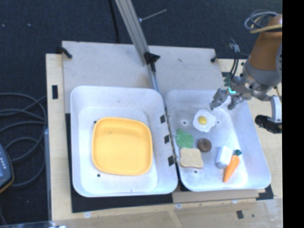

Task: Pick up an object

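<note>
I judge the approach step in hand: nothing lifted yet. My claw (225, 100) hangs over the right bin's (256, 175) far side, fingers slightly parted, holding nothing. The fried egg (204, 120) lies nearest, just below it; the carrot (231, 167) lies well apart. Next move calls for centring over the egg, then descending.
</note>
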Robot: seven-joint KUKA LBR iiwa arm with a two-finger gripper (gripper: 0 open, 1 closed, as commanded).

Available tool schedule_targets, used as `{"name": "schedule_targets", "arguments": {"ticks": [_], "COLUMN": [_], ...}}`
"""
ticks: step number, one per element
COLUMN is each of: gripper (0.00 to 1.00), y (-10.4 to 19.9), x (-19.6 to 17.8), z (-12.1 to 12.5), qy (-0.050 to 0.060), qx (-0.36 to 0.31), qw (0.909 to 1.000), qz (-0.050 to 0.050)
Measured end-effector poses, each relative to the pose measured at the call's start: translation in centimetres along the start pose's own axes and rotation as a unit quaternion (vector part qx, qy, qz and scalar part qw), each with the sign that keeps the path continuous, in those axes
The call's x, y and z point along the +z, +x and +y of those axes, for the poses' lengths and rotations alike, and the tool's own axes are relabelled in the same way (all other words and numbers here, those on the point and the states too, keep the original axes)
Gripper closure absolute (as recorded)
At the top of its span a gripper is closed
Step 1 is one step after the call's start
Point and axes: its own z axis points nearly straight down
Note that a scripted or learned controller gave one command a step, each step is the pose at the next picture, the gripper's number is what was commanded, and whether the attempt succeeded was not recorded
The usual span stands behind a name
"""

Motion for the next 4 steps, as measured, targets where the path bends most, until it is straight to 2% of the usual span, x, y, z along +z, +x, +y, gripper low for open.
{"name": "schedule_targets", "arguments": {"ticks": [1, 3, 4], "gripper": [0.0, 0.0, 1.0], "y": [0.0, -0.4, -0.5], "x": [0.0, 11.3, 9.8], "z": [0.0, -0.2, 0.0], "qy": [0.0, 0.002, -0.003], "qx": [0.0, 0.0, 0.0], "qw": [1.0, 1.0, 1.0], "qz": [0.0, 0.0, -0.001]}}
